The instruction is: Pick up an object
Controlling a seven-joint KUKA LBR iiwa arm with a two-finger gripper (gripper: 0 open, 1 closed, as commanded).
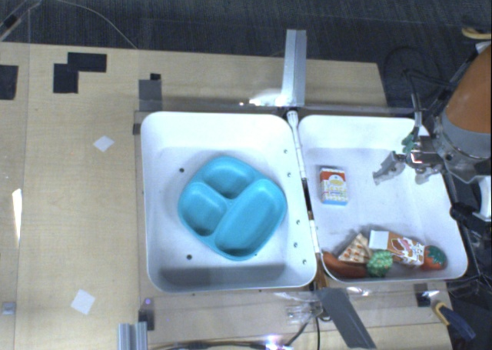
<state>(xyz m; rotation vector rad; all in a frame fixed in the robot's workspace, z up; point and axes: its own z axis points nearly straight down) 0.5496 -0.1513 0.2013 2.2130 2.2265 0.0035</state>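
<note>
Fingers [405, 162] right of carton [334, 185].

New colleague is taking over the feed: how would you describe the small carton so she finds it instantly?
Look at the right-hand white bin. Near its middle, by the divider, the small carton lies alone, white with an orange picture on its face. The other items are heaped along the bin's near edge; the carton sits apart, left of the pincer.

arm [470, 102]: enters from right | gripper [406, 165]: low, empty, jaws parted
</note>
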